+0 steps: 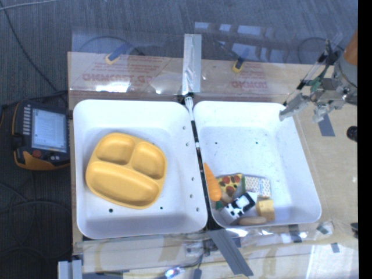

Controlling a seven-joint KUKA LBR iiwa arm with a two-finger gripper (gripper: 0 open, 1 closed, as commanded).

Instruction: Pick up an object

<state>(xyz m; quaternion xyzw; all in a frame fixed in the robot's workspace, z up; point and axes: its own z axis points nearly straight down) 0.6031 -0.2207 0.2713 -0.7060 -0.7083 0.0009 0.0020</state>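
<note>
A cluster of small toys lies in the near left corner of the right bin [290, 156]: an orange carrot [211, 183], a pizza slice [231, 185], a black-and-white piece [240, 205], a yellow block [265, 207] and a pale speckled piece [257, 185]. My gripper [301, 115] hangs over the bin's far right corner, well away from the toys. It is open, with nothing between its fingers. A yellow divided plate [125, 168] lies in the left bin [81, 127].
A ridge [196, 150] divides the two bins. A teach pendant [40, 135] sits on the floor left of the bench. Clear panels and tape strips stand along the far side of the bins.
</note>
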